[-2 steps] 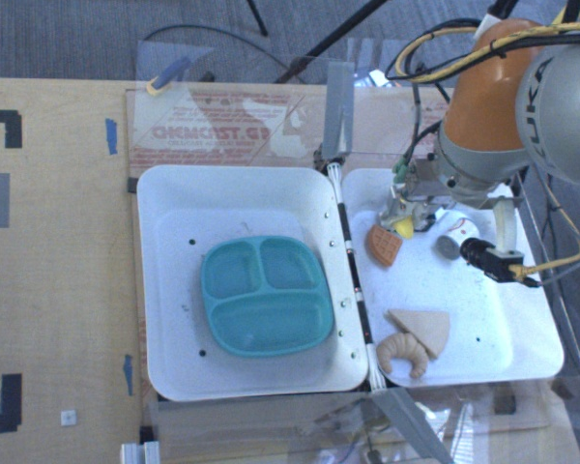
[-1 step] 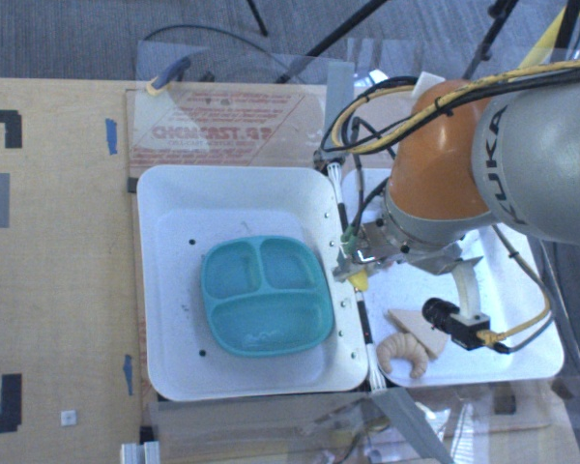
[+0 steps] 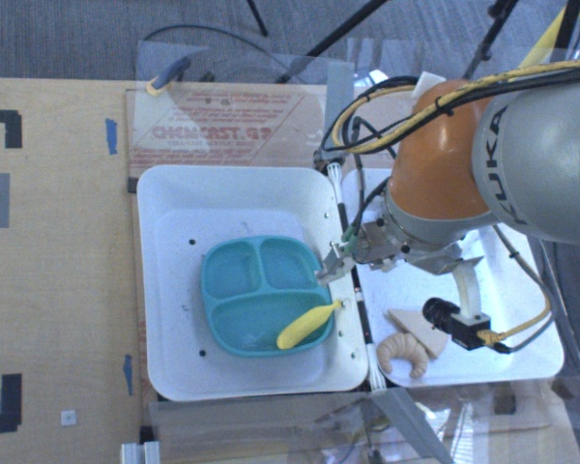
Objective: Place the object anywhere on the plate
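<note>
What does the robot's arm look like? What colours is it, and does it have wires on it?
The arm is fat, round and shiny grey, with black KUKA letters on its side. A big orange band wraps it above the wrist. Yellow and black cables loop over it, and a small black part trails a yellow wire.

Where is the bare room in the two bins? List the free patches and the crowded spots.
Free: the left bin floor between its left wall and the teal plate, and the strip behind the plate. The plate's two rear compartments are bare. Crowded: the banana on the plate's front right; the right bin's front, with the croissant under the arm.
</note>
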Motion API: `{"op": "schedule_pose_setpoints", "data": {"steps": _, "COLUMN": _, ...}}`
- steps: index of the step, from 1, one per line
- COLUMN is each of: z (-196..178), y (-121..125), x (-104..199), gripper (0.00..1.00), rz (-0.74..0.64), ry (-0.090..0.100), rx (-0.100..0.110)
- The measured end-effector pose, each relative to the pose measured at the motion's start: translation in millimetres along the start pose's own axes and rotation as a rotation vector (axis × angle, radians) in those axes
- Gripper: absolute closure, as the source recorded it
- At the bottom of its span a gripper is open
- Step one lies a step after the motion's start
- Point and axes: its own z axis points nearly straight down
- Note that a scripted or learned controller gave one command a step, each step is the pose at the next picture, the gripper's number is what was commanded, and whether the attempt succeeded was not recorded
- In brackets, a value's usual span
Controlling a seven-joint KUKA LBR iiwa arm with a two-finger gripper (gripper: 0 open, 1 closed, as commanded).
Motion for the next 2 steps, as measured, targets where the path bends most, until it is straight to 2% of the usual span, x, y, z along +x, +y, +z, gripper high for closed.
{"op": "schedule_pose_setpoints", "data": {"steps": 1, "z": -9.8, "y": 0.8, "x": -0.4, "gripper": 1.00, "rz": 0.002, "ry": 0.000, "rx": -0.002}}
{"op": "schedule_pose_setpoints", "data": {"steps": 2, "z": -14.3, "y": -3.8, "x": -18.4, "gripper": 1.00, "rz": -0.395, "ry": 0.000, "rx": -0.002}}
